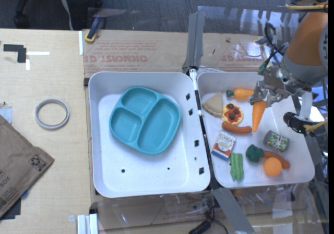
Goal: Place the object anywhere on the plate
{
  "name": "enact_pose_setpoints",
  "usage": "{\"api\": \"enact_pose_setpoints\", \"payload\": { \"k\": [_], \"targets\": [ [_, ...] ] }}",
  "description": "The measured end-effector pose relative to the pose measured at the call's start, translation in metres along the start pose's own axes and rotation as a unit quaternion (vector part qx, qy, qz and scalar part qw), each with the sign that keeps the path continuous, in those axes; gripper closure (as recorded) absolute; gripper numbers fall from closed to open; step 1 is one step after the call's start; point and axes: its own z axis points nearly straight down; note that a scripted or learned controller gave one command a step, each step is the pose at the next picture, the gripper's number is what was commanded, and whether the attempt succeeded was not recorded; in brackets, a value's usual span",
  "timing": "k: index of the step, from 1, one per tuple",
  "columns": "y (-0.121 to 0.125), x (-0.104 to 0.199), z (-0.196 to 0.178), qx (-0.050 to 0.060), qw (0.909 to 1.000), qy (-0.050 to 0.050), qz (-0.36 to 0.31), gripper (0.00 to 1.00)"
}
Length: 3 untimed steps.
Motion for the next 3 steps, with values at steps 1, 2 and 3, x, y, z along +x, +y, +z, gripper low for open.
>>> {"api": "enact_pose_setpoints", "payload": {
  "k": [1,2,3],
  "targets": [
    [-0.002,-0.033,-0.001,-0.001,0.9946,0.000,0.104,1.00],
    [-0.024,0.053,-0.031,-0.001,0.9996,0.000,-0.027,1.00],
    [-0.048,0.124,-0.068,-0.001,0.9966,-0.001,0.082,1.00]
  ]
}}
